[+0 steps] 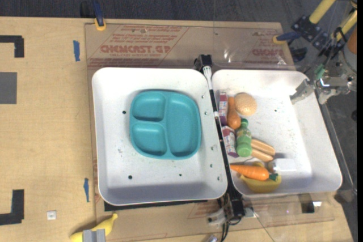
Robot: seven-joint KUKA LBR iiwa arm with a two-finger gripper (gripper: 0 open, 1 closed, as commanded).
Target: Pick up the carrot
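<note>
Camera view: two white bins sit side by side on the surface [45, 139]. The left bin [108, 122] holds a teal divided plate [166, 124]. The right bin [300, 150] holds a cluster of toy foods along its left and front portions. The carrot [249, 170] lies on its side near the front of the right bin, tip pointing left, resting on a yellow banana [262, 182]. Just behind it lie a hot dog bun [262, 149], a green bottle-shaped item [244, 141] and a tan round bun [245, 103]. The tool [306, 89] is above the right bin's rear right corner, well apart from the carrot, nothing held; its finger opening cannot be told
</note>
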